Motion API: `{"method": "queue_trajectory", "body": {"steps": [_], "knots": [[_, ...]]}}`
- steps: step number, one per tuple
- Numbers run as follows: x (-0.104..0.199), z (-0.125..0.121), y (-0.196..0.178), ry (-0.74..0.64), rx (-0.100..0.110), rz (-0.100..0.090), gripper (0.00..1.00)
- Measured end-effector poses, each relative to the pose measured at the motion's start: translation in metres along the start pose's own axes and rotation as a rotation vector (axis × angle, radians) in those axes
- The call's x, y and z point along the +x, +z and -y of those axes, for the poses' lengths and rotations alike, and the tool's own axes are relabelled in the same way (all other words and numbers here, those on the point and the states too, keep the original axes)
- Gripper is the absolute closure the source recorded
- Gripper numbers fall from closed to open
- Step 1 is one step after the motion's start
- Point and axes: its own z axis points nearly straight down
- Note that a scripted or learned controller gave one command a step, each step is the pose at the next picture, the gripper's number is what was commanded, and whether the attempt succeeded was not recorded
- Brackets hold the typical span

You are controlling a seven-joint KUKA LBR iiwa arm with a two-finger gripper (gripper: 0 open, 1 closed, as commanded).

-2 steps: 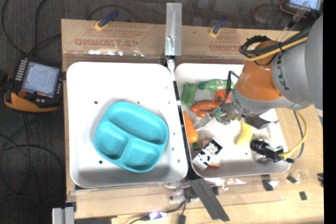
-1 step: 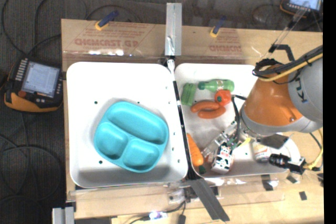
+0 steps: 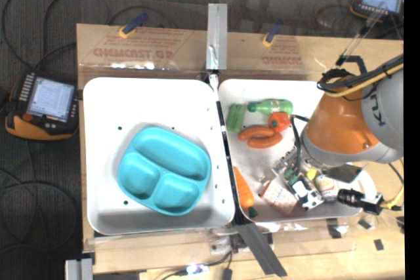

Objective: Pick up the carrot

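Observation:
The carrot [image 3: 244, 191] is a short orange piece lying along the left wall of the right bin [image 3: 226, 98], near its front corner. My gripper [image 3: 291, 172] hangs under the orange wrist band [image 3: 336, 126], low over the clutter in the middle of that bin. It is to the right of the carrot and slightly behind it, with a gap between them. The gripper's tip is dark and merges with the objects below it. I see nothing of the carrot held in it.
The right bin also holds a green bottle [image 3: 268, 105], a green block [image 3: 235, 118], a red-orange fruit [image 3: 280, 120], a sausage [image 3: 257, 135], a pinkish box [image 3: 278, 197] and small dark-and-white items [image 3: 310, 196]. A teal divided plate [image 3: 165, 169] lies in the left bin [image 3: 98, 115].

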Motion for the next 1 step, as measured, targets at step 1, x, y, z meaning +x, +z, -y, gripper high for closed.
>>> {"method": "queue_trajectory", "body": {"steps": [1], "knots": [[0.0007, 0.0005, 0.0016, 0.000, 0.002, -0.002, 0.00]]}}
